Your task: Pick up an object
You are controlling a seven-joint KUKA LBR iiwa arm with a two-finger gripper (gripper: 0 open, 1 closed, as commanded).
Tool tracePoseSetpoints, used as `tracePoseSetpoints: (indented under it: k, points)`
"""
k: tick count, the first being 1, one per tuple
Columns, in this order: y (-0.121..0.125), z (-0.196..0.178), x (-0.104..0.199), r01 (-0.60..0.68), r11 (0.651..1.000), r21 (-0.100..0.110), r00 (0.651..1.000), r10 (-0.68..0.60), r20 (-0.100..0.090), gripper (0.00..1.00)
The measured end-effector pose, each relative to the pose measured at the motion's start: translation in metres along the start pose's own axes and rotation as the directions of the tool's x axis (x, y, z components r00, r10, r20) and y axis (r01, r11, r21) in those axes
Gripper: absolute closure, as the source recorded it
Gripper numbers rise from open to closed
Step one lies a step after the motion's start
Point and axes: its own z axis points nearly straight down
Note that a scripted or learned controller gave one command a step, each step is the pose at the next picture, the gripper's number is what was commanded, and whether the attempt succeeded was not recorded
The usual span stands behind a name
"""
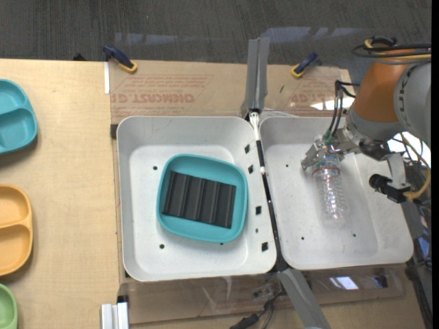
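teal tray (202, 199) in left bin (130, 204), clamps (120, 58)

A light wooden bench (62, 252) carries 2 shallow white bins: the left bin (134, 204) at frame centre, the right bin (370, 242) beside it. Brown cardboard (164, 91) lies beneath them; compartment trays, teal (14, 125), orange (12, 228) and green (5, 307), line the left edge.

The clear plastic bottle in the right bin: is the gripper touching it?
Cannot tell. In the camera view the gripper overlaps the cap end of the clear plastic bottle in the right bin, but neither contact nor a gap shows plainly.
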Motion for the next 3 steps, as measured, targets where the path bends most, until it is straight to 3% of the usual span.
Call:
tracePoseSetpoints:
  k: [2, 3]
  points:
    - [-0.09, 0.001, -0.013, 0.176, 0.984, 0.001, 0.984, -0.176, -0.002, 0.0]
    - [-0.147, 0.001, -0.017, 0.199, 0.98, 0.0, 0.98, -0.199, 0.0, 0.0]
